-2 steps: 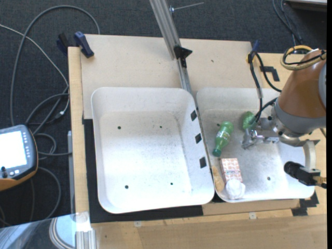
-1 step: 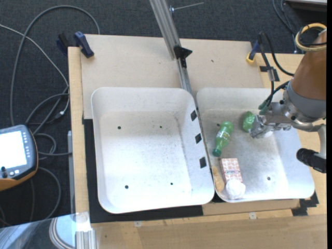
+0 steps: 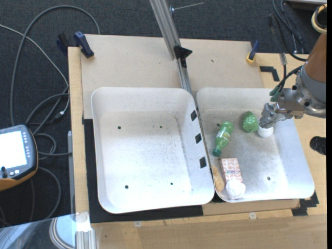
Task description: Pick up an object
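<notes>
The right bin (image 3: 290, 162) holds several objects. A green plastic bottle (image 3: 222, 137) lies tilted near its left wall. A crumpled green object (image 3: 249, 122) sits further right. Just beside it is a small white round object (image 3: 265, 132), and my gripper (image 3: 268, 119) hangs directly over it, reaching in from the right. Toward the bin's front lie a pink and white carton (image 3: 231, 169) and a white lump (image 3: 236, 190) touching its near end.
The left bin (image 3: 104, 139) stands beside the right one, with a shared ridge between them. A metal pole (image 3: 166, 25) slants up from the bench's back. Clamps sit at the board's far corners. Cables and a handheld pendant (image 3: 15, 152) lie on the floor at left.
</notes>
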`<state>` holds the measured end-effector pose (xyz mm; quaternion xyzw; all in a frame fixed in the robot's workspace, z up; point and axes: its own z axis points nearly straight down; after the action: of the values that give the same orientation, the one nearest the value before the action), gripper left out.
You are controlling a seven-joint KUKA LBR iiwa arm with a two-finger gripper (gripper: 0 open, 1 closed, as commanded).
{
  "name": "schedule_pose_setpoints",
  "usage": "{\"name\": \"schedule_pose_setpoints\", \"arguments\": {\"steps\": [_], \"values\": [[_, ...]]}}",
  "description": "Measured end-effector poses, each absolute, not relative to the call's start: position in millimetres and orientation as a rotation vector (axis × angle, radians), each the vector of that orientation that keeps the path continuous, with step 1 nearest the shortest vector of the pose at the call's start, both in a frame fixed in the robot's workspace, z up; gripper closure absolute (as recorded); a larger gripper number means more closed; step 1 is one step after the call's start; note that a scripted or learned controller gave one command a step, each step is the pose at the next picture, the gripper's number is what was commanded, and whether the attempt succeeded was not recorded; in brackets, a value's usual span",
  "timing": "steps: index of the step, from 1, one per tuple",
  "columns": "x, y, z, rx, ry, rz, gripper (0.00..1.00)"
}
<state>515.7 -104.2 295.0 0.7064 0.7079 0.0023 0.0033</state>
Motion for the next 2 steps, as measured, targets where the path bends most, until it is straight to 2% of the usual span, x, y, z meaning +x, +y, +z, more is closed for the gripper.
{"name": "schedule_pose_setpoints", "arguments": {"steps": [1, 2], "values": [[521.8, -58.5, 274.3, 2.219, 2.231, -0.002, 1.00], [532.3, -1.5, 272.1, 2.215, 2.230, 0.002, 1.00]]}}
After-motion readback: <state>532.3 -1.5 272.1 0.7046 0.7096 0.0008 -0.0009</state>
